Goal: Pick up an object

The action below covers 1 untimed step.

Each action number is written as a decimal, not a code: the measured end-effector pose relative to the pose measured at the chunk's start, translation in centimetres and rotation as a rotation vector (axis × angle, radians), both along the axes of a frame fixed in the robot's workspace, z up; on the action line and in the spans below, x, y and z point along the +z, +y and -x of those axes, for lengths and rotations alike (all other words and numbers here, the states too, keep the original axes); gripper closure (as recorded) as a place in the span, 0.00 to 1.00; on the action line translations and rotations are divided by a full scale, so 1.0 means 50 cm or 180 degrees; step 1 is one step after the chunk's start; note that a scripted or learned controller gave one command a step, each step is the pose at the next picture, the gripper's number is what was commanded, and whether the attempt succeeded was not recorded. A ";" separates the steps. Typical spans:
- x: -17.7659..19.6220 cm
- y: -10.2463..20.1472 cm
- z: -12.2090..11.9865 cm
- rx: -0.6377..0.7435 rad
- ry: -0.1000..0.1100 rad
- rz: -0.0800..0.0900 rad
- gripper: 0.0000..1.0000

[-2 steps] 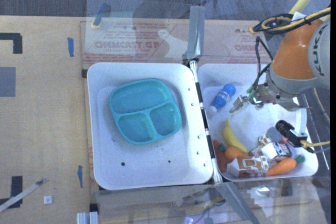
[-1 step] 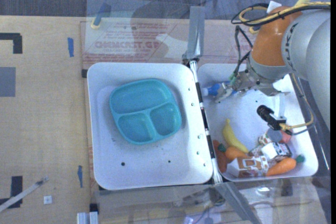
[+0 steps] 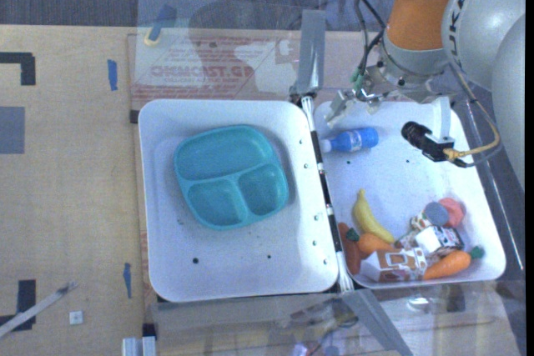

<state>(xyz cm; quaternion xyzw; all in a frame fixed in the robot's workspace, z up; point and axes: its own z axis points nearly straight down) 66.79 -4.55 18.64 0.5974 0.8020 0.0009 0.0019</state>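
Wooden counter (image 3: 67, 179) carries two white bins. Left bin (image 3: 167, 263) holds a teal divided plate (image 3: 232, 176). Right bin (image 3: 392, 179) holds a blue bottle (image 3: 350, 140), a banana (image 3: 369, 217) and carrots, with the jaws (image 3: 355, 100) above the bottle; how far open they stand, I cannot tell.

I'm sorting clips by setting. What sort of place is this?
Probably a robotics lab bench: a grey and orange arm reaches over two white bins, toy food such as a banana fills one, and tape marks the wooden top.
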 end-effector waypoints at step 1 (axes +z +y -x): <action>-0.001 -0.050 0.056 0.0276 0.0013 -0.0002 0.00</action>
